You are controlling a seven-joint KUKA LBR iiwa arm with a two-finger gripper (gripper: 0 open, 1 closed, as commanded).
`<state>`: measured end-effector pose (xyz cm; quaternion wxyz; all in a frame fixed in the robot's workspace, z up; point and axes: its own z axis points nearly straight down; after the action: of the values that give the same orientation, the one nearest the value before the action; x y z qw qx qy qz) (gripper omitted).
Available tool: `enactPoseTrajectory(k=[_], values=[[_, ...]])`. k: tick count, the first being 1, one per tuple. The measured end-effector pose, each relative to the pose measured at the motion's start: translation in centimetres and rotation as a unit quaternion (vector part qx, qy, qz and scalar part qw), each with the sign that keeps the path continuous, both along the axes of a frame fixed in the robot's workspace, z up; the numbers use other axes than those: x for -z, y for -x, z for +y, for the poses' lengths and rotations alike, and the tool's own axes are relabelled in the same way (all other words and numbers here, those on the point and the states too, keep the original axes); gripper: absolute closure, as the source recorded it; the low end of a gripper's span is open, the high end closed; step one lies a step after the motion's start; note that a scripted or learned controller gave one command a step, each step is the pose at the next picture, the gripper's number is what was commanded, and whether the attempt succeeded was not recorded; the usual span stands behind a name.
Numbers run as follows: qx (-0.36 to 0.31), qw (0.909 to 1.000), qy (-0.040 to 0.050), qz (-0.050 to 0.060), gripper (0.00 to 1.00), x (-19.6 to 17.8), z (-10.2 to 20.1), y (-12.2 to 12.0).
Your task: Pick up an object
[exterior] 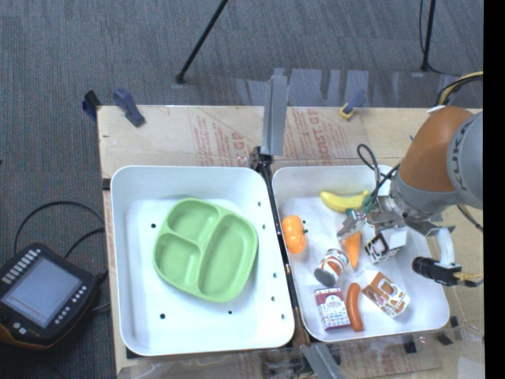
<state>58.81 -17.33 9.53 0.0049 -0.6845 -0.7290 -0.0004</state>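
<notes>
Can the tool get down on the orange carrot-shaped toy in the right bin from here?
Probably yes. The tool hangs right above the orange carrot-shaped toy, whose top is uncovered; the small can lying close beside it could crowd a finger.

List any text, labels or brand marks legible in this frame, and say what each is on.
"KUKA", partly visible: grey arm.
Red printing on bench board: too blurred to read.
Labels on red carton, can, brown-and-white packet: too small to read.
Handheld screen: illegible.

Smooth, seemingly plastic green tray (207, 250)
</notes>
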Motion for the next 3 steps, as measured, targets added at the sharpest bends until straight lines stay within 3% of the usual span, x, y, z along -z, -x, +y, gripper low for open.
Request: enactPoseTrajectory(k=[1, 2, 3], values=[[0.038, 0.9993, -0.0023, -0.001, 0.0, -0.4, -0.5, -0.4], [0.082, 0.9966, 0.0031, 0.0, 0.0, 0.9, 4.1, 2.4], [0.085, 0.9964, 0.0021, 0.001, 1.0, 0.1, 4.0, 2.5]])
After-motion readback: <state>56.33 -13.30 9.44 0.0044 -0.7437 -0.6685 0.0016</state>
